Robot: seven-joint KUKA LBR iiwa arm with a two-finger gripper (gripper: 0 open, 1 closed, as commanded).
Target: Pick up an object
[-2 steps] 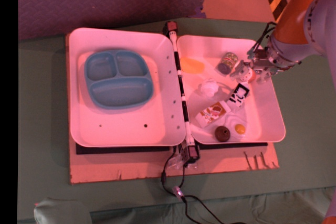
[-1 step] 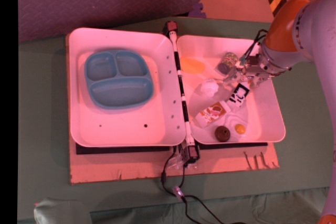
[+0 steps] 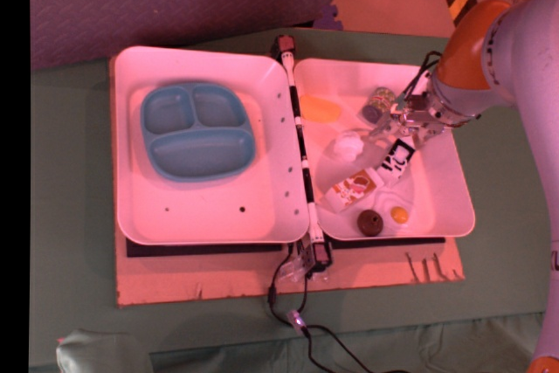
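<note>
Camera view, right bin (image 3: pixel 454 188): gripper (image 3: pixel 395 134) hangs just above the carton (image 3: pixel 367 179), whose long axis runs toward lower left; whether the jaws are wide or narrow cannot be told.

Strong pink-magenta cast throughout. Bright and nearly blown out on the two white bins (image 3: pixel 210 223), with little surface detail left on their floors. Dimmer and muddy toward the green bench (image 3: pixel 70 188) and corners. Soft, short shadows under the bin rims. Mildly soft focus overall, low resolution, small things smeared.
</note>
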